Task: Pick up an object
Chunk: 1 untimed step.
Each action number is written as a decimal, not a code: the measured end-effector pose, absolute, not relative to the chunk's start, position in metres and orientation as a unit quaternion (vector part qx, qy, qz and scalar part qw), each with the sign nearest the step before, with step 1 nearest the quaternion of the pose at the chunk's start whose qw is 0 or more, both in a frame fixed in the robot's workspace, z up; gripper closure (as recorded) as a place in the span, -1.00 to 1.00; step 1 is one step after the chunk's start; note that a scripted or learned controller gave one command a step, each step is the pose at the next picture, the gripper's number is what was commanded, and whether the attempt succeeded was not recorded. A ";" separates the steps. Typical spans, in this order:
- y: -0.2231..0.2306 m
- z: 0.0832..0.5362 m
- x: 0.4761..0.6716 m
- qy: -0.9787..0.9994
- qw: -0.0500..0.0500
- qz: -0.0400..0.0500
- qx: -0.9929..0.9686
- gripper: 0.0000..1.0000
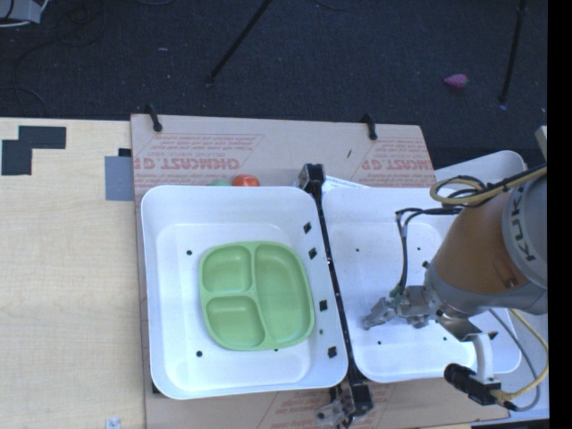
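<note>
White plastic makes up both shallow bins; the right bin (pixel 375 365) lies under the arm (pixel 487 257), whose wrist carries a wide orange band with part of the grey lettering "KU" readable at the edge. The gripper (pixel 374 315) points left, low over the right bin's floor, near the divider between the bins. Its metal fingers look slightly spread, but the view is too coarse to tell for sure — nothing can be seen between them.

In the left bin (pixel 170 231) lies a light green divided plate (pixel 257 295), flat on the bin floor, roughly in the middle. It has rounded corners and three compartments: two smaller ones on its left side and one long one on its right. It is well apart from the gripper, on the other side of the divider.

Beyond the bins, a sheet of cardboard (pixel 197 155) bears red printed writing, seen upside down and too blurred to read with confidence. A small orange-red object (pixel 245 181) sits just behind the left bin's far rim — what it is cannot be told. Farther still is dark carpet with a small pink object (pixel 456 80).
</note>
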<state>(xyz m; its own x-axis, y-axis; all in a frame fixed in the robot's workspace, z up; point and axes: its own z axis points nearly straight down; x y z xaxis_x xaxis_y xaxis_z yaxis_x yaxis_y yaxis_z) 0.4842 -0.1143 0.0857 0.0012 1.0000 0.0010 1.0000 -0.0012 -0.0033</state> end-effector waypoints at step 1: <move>-0.116 0.099 0.485 -0.704 0.001 0.000 -0.710 1.00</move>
<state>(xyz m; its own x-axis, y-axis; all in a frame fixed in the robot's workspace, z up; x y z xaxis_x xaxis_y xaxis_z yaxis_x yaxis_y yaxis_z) 0.4854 -0.1158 0.0990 0.0078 1.0000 0.0013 1.0000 -0.0078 -0.0006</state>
